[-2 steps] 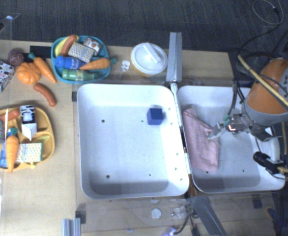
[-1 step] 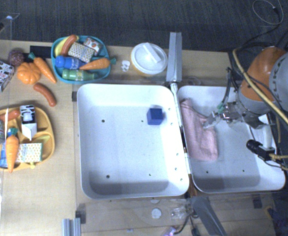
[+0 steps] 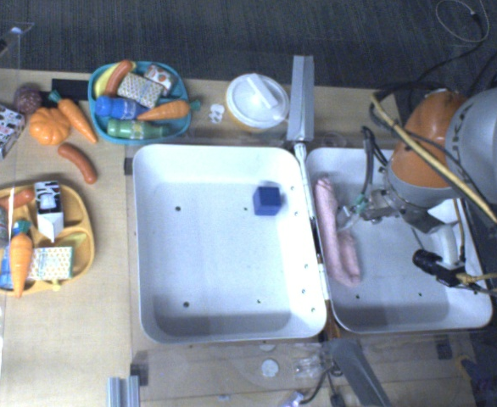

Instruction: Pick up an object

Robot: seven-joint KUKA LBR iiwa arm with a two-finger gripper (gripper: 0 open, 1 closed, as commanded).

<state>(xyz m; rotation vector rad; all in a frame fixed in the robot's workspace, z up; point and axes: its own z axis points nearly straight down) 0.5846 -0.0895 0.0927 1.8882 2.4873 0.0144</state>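
Sausage (image 3: 336, 231) lies along the right bin's (image 3: 418, 312) 9 o'clock wall. We see the gripper (image 3: 351, 213) just beside it; its grip we cannot tell.

Light wooden bench (image 3: 104, 312), dark grey carpet floor (image 3: 231, 15) behind

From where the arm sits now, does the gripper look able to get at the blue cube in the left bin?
Probably yes. The blue cube lies alone on the left bin's open floor, nothing over it. The gripper is low in the right bin beside the pink sausage, so it would need to cross the rims between.
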